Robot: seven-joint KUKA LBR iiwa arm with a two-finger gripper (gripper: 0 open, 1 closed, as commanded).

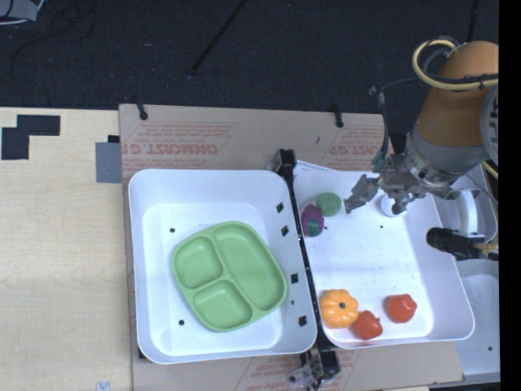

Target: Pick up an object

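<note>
I see gripper [379, 195] over right bin [444, 320], at 12 o'clock end, fingers spread wide, holding nothing. Green ball [329, 204] just beside, at its 9 o'clock. Purple toy [312, 219] touches left wall. Green plate [229, 275] in left bin [155, 332].

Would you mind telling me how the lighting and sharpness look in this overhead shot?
In the camera view the lighting is even and soft; the right bin is bright white, close to washed out; the green plate casts only a faint shadow; the background above the bench is very dark; the tool looks slightly soft, its fine detail hard to read.
</note>
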